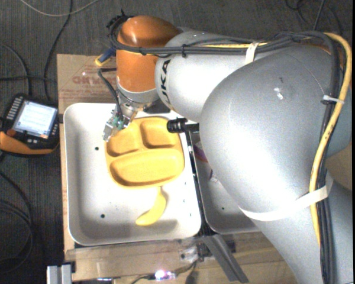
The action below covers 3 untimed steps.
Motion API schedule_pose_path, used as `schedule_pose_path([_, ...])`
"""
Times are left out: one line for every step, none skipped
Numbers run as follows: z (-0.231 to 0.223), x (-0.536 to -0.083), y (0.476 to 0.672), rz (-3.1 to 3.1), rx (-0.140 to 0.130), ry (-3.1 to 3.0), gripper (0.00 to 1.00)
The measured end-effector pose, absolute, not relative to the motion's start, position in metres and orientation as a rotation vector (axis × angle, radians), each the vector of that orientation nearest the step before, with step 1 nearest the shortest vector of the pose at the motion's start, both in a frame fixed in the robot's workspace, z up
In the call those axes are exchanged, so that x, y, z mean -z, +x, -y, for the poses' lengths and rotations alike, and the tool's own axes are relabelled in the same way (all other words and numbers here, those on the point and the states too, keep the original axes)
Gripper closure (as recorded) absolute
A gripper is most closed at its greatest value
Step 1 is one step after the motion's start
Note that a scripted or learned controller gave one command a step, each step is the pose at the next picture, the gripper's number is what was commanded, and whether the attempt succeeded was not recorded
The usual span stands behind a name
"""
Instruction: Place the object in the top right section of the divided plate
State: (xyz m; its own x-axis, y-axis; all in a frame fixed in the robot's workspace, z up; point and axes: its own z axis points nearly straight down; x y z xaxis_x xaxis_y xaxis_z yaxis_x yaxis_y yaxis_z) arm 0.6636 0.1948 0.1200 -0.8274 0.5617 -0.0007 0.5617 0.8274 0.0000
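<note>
— What's lying around the bench?
— Dark carpet (23, 64) is spreading everywhere, cables (47, 7) are trailing across it, and a teach pendant (28, 126) is glowing at left.

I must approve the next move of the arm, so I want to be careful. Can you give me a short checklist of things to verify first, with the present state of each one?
1. Divided plate lies flat inside the left bin: ok.
2. Top right section of the plate free to receive something: ok.
3. Banana located: ok, it lies in the left bin just below the plate, touching its edge.
4. Gripper holds the banana: not ok, it is over the plate's upper left edge, far from the banana.
5. Fingers open or shut: cannot tell.
</note>
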Motion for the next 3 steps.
schedule_pose_path([-0.234, -0.222, 0.661, -2.975, 0.003, 1.003, 1.00])
schedule_pose_path([-0.218, -0.097, 0.646, -3.037, -0.008, 0.791, 1.00])
schedule_pose_path([-0.235, -0.089, 0.655, -2.743, -0.006, 1.520, 1.00])
